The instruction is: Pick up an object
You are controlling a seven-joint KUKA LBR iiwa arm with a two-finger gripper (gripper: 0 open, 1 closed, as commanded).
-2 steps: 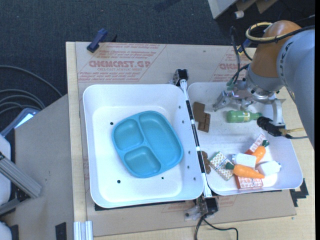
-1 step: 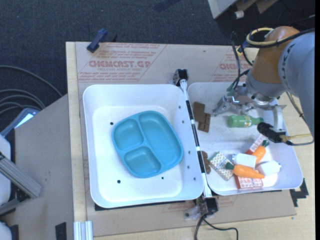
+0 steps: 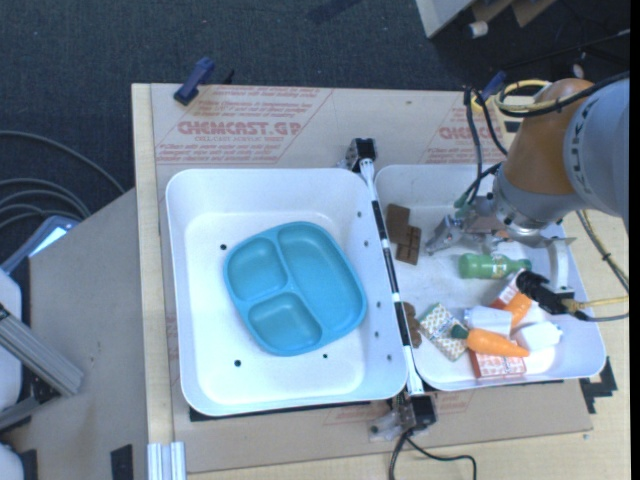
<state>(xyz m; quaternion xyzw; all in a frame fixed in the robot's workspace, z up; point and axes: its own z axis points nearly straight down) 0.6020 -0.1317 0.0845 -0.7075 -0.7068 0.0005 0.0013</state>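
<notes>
While the gripper (image 3: 447,233) hovers right of centre over the right bin (image 3: 590,353), can't tell its state, so it's pre-grasp; next, drop onto the green bottle (image 3: 490,265).

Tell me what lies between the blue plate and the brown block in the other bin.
In the camera view, between the blue plate and the brown block lie bare white bin floor and the two bins' adjoining walls.
</notes>
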